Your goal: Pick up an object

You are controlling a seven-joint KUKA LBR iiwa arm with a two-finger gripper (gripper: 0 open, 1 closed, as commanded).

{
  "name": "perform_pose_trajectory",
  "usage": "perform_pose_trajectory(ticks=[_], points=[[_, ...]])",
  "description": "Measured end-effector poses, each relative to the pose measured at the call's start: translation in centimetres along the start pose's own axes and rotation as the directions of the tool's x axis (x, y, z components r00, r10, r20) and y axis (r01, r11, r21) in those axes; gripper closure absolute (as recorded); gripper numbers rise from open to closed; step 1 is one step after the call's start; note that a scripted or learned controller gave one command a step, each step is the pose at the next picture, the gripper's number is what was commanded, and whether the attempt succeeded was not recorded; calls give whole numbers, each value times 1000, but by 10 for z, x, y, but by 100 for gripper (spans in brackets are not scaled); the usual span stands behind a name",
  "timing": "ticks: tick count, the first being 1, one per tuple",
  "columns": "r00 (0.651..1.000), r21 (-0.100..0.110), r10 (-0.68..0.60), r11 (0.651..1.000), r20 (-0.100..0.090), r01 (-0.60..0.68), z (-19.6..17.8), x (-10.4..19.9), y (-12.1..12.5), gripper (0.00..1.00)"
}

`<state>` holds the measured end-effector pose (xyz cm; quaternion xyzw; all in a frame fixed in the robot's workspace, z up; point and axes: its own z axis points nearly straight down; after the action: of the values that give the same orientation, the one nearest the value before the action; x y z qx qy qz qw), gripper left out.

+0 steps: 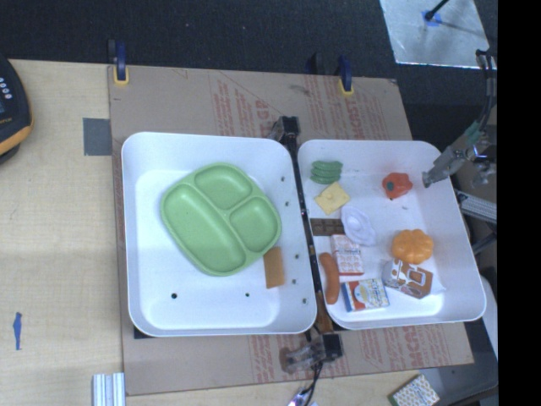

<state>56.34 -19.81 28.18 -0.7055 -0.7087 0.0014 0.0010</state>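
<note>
We see gripper at right bin's far right edge; finger state unclear. Nearest red tomato toy: light, smooth, rounded; we judge grip across middle.

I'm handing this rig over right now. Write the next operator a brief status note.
Tool: at the right bin's far right rim, above it, holding nothing visible; finger state unclear.
Right bin: small red toy nearest the tool, orange pumpkin-shaped toy, yellow cheese-like block, green ridged piece, sausage-shaped toy, small printed packets.
Left bin: green divided plate, tan block.
Done: nothing picked.
Left: grasp and lift one object.
</note>
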Motion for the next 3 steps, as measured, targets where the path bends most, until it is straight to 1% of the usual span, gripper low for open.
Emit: perform_pose_trajectory(ticks=[1,2,3], points=[[1000,5,-5,1000,-1,5,153,-13,59,0],[1000,-3,-4,1000,1,4,188,-13,95,0],[1000,0,-6,1000,1,6,176,-14,94,100]])
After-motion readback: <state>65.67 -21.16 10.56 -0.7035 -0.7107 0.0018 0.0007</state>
